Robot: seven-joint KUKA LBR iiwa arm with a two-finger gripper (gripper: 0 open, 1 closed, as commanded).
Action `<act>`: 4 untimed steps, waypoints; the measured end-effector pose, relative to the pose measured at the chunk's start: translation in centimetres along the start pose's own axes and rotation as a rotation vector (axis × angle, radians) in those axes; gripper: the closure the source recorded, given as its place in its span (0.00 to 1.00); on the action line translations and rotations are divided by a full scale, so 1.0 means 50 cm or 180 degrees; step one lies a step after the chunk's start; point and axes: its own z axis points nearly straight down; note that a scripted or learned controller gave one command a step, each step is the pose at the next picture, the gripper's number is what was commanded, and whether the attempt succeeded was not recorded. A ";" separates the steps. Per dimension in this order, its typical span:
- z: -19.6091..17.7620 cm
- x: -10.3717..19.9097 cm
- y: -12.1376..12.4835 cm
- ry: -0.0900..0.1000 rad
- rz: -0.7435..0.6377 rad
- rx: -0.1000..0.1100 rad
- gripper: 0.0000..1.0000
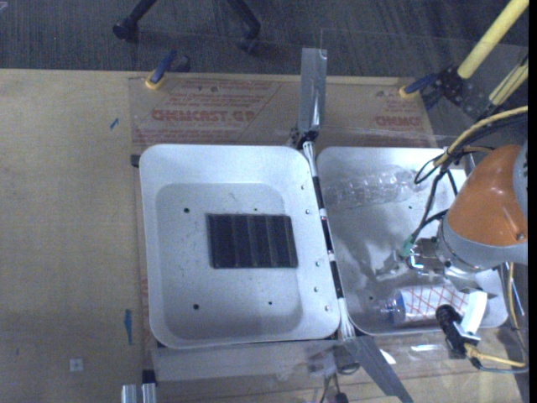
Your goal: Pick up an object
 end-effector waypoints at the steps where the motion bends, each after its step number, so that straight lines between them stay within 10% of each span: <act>1: -0.162 -0.037 0.006 -0.0005 -0.0505 -0.0013 0.00; 2: 0.018 0.037 0.189 -0.0008 -0.0185 -0.0039 0.00; 3: -0.042 -0.132 0.141 -0.0009 -0.0381 -0.0016 0.00; 4: 0.019 0.048 0.229 -0.0004 -0.0487 -0.0039 0.00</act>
